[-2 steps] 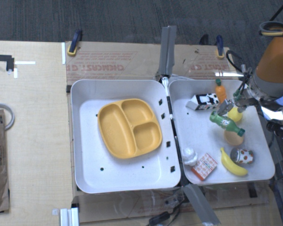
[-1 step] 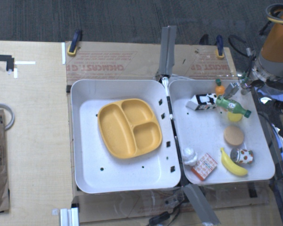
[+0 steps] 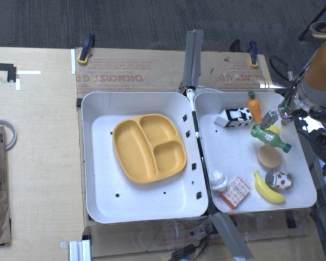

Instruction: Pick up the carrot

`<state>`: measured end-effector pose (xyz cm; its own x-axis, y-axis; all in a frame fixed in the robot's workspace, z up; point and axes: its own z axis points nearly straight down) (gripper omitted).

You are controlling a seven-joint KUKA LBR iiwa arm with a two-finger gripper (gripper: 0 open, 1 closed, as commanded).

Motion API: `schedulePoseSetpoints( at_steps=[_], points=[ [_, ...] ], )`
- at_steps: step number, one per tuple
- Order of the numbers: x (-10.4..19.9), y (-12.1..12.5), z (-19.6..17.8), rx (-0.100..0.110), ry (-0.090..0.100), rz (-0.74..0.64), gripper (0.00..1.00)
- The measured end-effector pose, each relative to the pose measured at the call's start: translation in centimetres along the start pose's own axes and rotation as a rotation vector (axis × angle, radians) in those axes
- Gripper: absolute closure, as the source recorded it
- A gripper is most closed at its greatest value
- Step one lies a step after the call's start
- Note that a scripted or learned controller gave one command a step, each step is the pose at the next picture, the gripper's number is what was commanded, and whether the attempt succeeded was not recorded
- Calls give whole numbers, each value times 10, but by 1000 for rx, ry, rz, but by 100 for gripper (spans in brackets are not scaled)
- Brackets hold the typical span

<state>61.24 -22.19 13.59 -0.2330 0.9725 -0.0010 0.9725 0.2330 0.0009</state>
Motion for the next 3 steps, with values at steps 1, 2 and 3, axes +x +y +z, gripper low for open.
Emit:
schedulePoseSetpoints(
  at_steps=[1, 2, 3],
  points=[
    [-11, 46, -19, -1, -2, -22, 0],
    [6, -26, -14, 1, 0, -37, 0],
    [-11, 46, -20, 0, -1, 8, 0]
  ],
)
